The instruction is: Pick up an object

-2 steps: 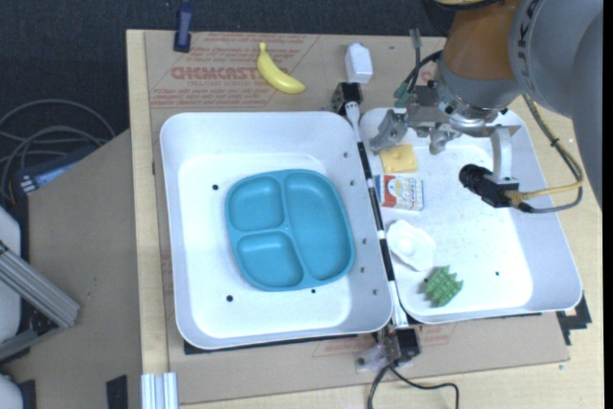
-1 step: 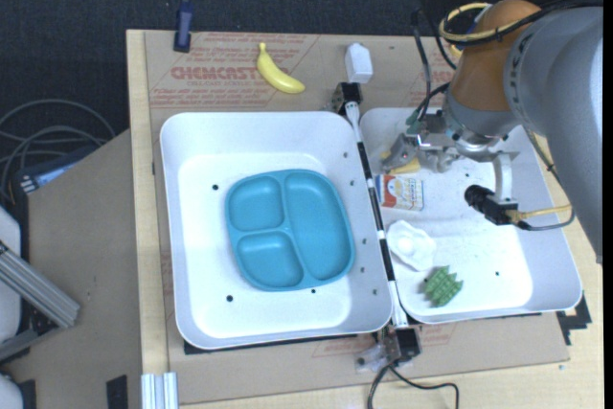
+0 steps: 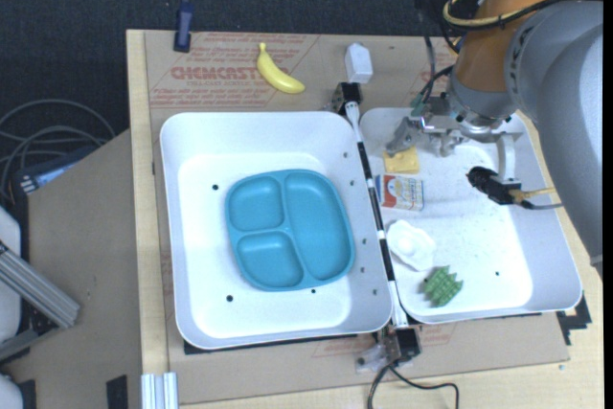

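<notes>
Across the middle of the frame, a tan tabletop (image 3: 239, 81) carries two shallow white bins side by side. From the upper right, the grey arm (image 3: 565, 62) with its orange band reaches over the right bin (image 3: 536, 283). The left bin (image 3: 192, 148) holds a blue divided plate (image 3: 287, 228). On the tabletop above the left bin lies a banana (image 3: 278, 72). In the upper left corner of the right bin, the pincer (image 3: 428, 134) sits just up and right of a yellow block (image 3: 403, 160). Whether the pincer is clenched or released cannot be told. Lower in that bin, near its left wall, lie a red-and-white packet (image 3: 402, 193), then a white wad (image 3: 412, 244), then a green piece (image 3: 442, 285).
</notes>
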### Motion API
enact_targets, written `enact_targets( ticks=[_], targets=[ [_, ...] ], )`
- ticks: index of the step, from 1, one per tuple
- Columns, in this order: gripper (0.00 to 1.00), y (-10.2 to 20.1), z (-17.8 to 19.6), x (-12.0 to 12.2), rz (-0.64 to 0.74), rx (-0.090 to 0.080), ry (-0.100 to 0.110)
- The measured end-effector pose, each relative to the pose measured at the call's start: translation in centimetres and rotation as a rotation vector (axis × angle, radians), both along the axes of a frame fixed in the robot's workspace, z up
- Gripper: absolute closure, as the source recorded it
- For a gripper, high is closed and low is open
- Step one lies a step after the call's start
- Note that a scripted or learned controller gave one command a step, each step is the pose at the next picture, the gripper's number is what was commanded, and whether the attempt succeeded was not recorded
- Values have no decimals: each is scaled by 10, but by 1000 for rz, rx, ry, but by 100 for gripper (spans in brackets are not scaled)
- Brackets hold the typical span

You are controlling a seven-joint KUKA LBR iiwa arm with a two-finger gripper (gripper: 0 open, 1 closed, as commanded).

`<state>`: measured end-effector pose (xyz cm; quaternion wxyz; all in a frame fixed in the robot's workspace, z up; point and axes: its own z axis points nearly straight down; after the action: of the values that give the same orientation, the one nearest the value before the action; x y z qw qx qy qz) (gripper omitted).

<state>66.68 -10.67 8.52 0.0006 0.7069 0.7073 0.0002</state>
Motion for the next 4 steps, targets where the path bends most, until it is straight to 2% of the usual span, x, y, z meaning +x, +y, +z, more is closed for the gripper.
enact_targets(
  ticks=[1, 3, 4],
  targets=[
    [0, 15, 0, 0, 0, 1, 2],
    [0, 5, 0, 0, -1, 0, 1],
    [0, 15, 0, 0, 0, 1, 2]
  ],
)
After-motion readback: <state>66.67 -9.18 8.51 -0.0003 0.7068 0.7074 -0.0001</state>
